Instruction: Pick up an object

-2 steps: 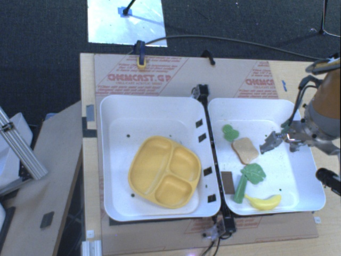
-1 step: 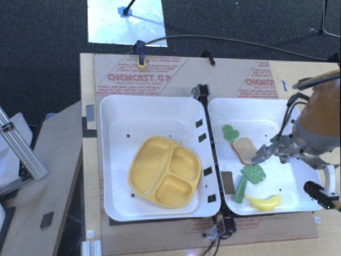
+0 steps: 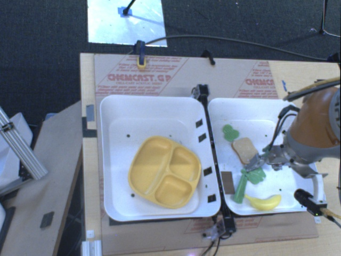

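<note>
Bench with two white bins: left bin (image 3: pixel 112 143), yellow divided tray (image 3: pixel 165 171); right bin (image 3: pixel 266 116), bread slice (image 3: pixel 244 149), banana (image 3: pixel 262 201), green toy (image 3: pixel 248 178). Gripper (image 3: pixel 259 161) over green toy; grip state indiscernible.

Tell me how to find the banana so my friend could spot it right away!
Look at the right white bin, the one where the gripper is. Go to its front edge, nearest the camera, just past the lower end of the long green toy. The banana lies there, small and curved, the one bright yellow piece among green, tan and brown ones.
</note>
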